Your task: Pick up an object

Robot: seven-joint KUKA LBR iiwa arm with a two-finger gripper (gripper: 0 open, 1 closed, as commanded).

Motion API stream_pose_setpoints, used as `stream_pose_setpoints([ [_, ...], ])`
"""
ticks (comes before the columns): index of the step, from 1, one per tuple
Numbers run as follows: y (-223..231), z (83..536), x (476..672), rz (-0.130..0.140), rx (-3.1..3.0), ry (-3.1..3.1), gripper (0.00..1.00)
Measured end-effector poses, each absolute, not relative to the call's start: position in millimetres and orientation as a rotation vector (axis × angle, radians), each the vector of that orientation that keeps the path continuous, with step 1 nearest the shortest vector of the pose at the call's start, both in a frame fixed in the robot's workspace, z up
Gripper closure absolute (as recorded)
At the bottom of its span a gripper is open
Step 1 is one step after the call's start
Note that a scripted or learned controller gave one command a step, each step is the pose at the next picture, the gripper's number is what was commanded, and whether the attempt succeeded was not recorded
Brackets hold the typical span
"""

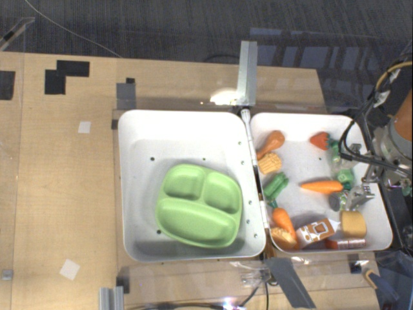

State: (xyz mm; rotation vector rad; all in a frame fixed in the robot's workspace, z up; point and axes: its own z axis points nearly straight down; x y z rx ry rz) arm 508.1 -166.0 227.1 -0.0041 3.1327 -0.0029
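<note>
Starting at the near rim of the right shallow white bin, a tan block of toy cheese sits beside a small brown-and-white printed toy packet, with a red flat piece just in front of them and an orange rounded toy vegetable at the near left corner. A little further in lie a long orange plastic carrot and a dark green toy pepper; beyond those, a yellow toy corn cob, an orange-brown drumstick-shaped toy and a red toy with a green stalk near the far wall.

The two-finger gripper hangs low over the right side of this bin, just behind the cheese block and close to the carrot's tip, among small green and grey pieces that are too tangled to name. Its fingers are too small and cluttered to read, so I cannot tell whether they are spread or pressed together, and nothing can be seen pinched between them.

In the left shallow white bin rests a light green three-compartment plastic plate.

As a judgement, the pick is not yet done: every toy appears to lie on the bin floor. What seems left is closing on a piece, most likely the cheese block or the carrot, and lifting it clear.
</note>
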Motion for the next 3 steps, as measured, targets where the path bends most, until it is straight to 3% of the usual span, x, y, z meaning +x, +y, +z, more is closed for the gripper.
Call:
stream_pose_setpoints([
  [1, -201, 106, 513.3, -0.006, -0.091, 3.125, 0.0],
  [2, -164, 91, 545.0, -0.009, -0.49, 3.087, 0.0],
  [3, -142, 91, 544.3, -0.016, -1.14, 2.907, 0.0],
])
